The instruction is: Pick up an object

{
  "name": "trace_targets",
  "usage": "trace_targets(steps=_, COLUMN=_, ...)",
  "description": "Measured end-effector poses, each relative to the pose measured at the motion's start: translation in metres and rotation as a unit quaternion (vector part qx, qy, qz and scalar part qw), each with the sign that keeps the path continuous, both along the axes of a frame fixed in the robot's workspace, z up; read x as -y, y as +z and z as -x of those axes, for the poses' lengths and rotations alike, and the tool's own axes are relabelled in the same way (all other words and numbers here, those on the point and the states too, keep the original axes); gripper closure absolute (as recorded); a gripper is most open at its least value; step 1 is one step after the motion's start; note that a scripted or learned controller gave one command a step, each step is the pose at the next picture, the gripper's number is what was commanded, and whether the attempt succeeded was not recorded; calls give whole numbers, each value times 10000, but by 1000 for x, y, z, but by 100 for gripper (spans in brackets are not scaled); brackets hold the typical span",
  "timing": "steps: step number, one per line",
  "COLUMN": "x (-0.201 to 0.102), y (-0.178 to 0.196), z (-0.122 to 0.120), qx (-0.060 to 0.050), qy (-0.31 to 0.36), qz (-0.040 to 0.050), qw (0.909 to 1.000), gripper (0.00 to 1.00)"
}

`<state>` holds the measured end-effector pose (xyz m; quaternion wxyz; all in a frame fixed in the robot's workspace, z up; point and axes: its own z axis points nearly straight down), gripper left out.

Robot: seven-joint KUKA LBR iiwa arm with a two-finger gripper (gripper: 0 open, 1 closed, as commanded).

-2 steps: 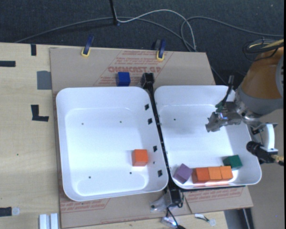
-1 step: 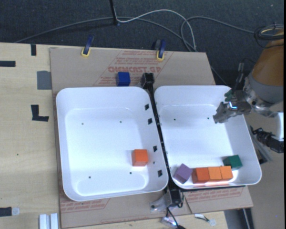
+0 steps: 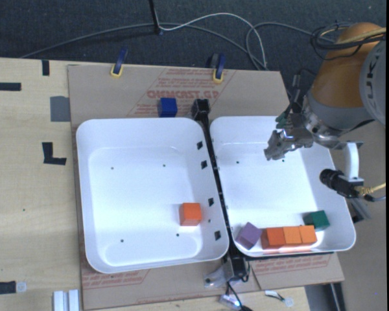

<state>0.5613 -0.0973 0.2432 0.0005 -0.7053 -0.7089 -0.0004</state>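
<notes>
- A light wooden bench (image 3: 26, 193) carried a sheet of brown cardboard (image 3: 181, 92), clamped at its far edge by two small clips; dark carpet and loose cables lay beyond.
- Two shallow white plastic bins sat side by side on the cardboard, the left bin (image 3: 91, 141) touching the right bin (image 3: 340, 241) along a black divider.
- A small blue cube (image 3: 168, 106) rested on the cardboard just behind the left bin.
- In the left bin, a small orange cube (image 3: 190, 214) lay near the front right corner, apart from the walls.
- Along the right bin's front wall sat a purple block (image 3: 248, 235), a long orange block (image 3: 288, 236) just beside it, and a dark green block (image 3: 317, 220) at the orange block's far end.
- The grey arm with its orange band (image 3: 343, 63) reached in from the right, its wrist bent downward over the right bin's rear half.
- The two-finger gripper (image 3: 274, 149) hung near the bin's back wall, well apart from all the blocks; whether it was spread or pressed together I cannot tell, and nothing was seen in it.
</notes>
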Motion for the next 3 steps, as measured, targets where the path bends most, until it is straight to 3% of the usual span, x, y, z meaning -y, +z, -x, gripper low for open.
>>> trace_targets(steps=3, x=-165, y=-22, z=-51, qx=-6, qy=-2, qz=1, qw=10000, gripper=100)
